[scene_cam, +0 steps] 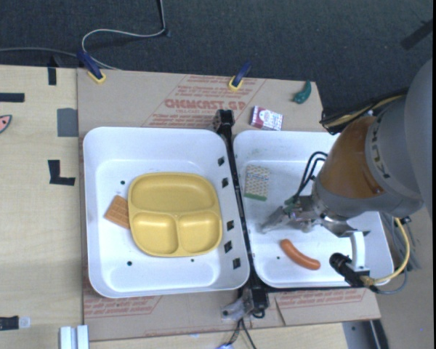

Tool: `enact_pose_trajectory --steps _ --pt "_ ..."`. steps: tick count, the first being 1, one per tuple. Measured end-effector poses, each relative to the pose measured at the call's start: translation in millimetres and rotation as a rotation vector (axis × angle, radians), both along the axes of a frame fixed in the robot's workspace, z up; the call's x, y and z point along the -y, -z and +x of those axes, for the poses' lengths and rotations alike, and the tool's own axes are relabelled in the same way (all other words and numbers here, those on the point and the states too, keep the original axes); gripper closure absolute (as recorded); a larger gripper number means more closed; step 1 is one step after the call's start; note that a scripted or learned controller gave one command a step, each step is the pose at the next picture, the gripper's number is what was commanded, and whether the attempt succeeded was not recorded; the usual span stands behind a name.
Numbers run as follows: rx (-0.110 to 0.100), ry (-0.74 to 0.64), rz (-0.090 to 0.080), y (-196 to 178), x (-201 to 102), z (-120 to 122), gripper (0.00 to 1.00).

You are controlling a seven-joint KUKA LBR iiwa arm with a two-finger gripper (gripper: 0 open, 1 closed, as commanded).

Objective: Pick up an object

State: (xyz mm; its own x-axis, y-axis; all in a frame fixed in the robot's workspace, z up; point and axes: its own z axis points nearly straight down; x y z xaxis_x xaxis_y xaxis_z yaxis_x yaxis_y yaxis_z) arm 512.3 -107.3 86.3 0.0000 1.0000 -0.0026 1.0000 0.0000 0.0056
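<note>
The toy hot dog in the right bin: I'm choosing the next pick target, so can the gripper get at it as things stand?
Probably yes. The hot dog lies alone on the bare floor of the right bin, nothing on or against it, and the gripper hangs just above-left of it in the same bin.

Cracker (117,211) half under yellow plate (176,213)

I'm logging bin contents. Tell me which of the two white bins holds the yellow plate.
The left bin holds the yellow plate, with a tan piece tucked beside it. The right bin holds a sausage and a green card.
</note>
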Motion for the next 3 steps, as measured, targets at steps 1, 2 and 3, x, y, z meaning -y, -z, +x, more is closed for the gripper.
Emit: enact_pose_trajectory --steps 1,2,3 --pt "-0.002 -0.001 0.001 0.4 -13.1 43.5 0.00" --pt "-0.002 0.000 0.001 0.3 -10.7 -12.4 0.00" --pt "0.000 0.001 -0.001 -9.3 -9.7 -12.0 1.00"
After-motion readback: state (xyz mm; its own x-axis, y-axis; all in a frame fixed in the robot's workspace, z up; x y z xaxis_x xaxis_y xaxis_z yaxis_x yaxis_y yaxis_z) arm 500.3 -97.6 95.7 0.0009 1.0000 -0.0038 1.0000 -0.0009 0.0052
